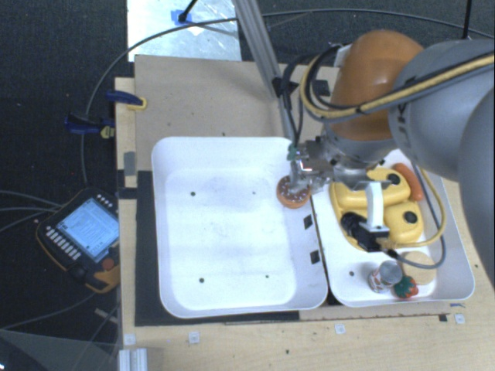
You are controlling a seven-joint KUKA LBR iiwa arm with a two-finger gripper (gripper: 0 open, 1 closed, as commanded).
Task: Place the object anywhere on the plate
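Note:
A small brown round object hangs at the tip of my gripper, over the right rim of the left bin. The gripper is shut on it, and the fingers grip its top edge. The yellow plate lies in the right bin, just right of the gripper. My arm and wrist cover the plate's upper part. An orange piece rests on the plate's far edge.
A small silver-topped item and a green and red piece lie at the right bin's front. A handheld pendant sits off the bench at left. A grey pole slants up behind the bins.

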